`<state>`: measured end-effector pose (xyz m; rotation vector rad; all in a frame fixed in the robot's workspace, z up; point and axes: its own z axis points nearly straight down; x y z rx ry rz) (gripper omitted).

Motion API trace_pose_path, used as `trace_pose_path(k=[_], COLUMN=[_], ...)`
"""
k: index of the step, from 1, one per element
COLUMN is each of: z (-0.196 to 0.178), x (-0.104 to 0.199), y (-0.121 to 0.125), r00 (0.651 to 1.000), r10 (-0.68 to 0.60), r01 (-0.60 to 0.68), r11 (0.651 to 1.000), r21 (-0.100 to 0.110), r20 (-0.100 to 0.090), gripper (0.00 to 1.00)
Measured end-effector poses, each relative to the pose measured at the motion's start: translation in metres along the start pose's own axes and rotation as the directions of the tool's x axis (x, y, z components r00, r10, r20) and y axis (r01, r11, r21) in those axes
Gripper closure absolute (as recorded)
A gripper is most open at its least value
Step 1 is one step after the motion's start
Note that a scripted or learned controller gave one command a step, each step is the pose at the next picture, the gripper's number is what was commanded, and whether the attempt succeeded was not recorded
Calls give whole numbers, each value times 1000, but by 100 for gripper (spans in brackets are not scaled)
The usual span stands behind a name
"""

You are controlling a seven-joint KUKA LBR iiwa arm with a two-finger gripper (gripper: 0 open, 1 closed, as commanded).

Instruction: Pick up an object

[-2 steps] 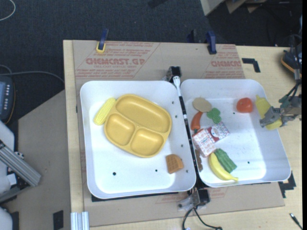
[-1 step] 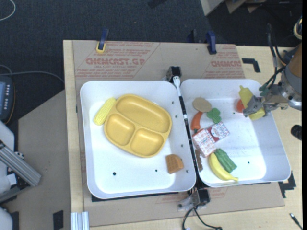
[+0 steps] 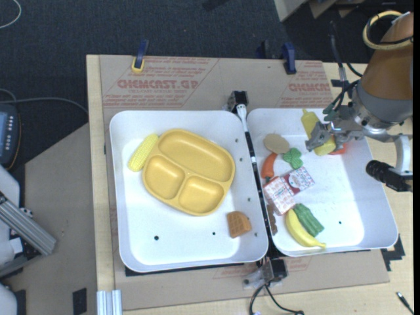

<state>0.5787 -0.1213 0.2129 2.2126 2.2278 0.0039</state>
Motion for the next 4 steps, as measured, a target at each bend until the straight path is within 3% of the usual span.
trace_pose_path(k=[1, 3, 4], z=[-7, -9, -4], x=[48, 138, 130], y=[35, 62, 75], r00=[1000, 1000, 1000], r10=[1, 2, 6], r01=[-1, -2, -6], r11=[1000, 1000, 1000], r21=[-2, 0, 0], r20=[1, 0, 2], gripper=[100, 100, 100])
